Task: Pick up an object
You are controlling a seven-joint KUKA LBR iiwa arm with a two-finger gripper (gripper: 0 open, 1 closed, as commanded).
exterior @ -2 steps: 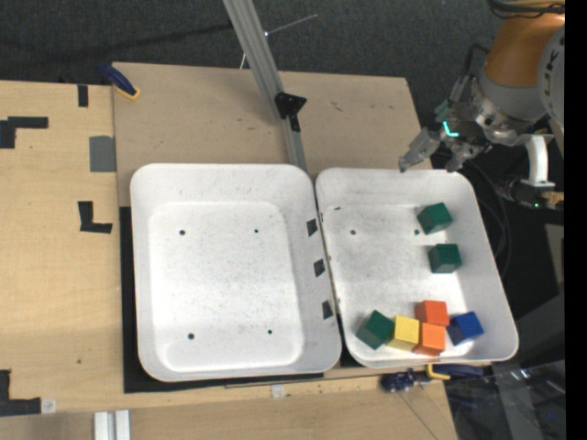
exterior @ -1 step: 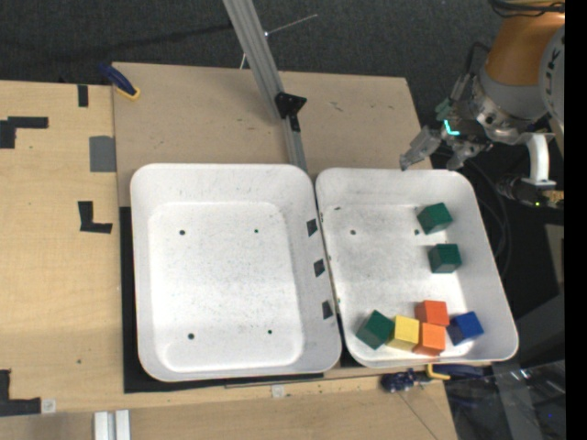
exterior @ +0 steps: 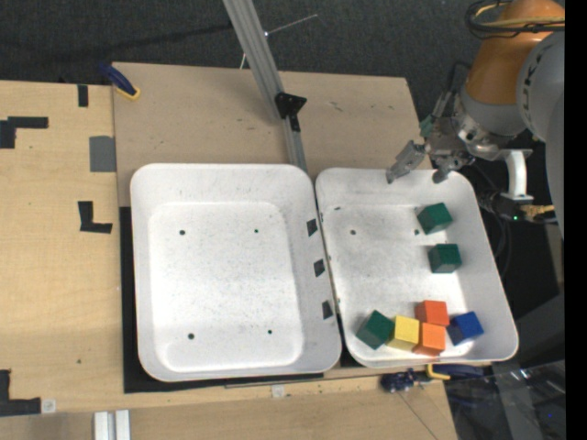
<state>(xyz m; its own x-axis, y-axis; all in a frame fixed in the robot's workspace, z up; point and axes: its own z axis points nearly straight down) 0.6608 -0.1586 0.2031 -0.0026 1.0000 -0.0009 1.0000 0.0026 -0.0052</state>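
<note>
My gripper (exterior: 420, 166) hangs over the far edge of the right bin (exterior: 367, 246), fingers spread open with nothing between them. Two dark green blocks lie below it in the bin, one (exterior: 435, 217) closer to the gripper and one (exterior: 445, 258) nearer the camera. At the bin's near edge sits a cluster: a green block (exterior: 374, 329), a yellow block (exterior: 406, 330), two orange blocks (exterior: 433, 313) (exterior: 432, 337) and a blue block (exterior: 466, 326).
The left bin (exterior: 220, 273) lies beside the right one. A slanted metal pole (exterior: 261, 53) with a black clamp (exterior: 291, 104) runs down to the bins' far junction. The grey arm with its orange band (exterior: 504, 62) enters at the upper right.
</note>
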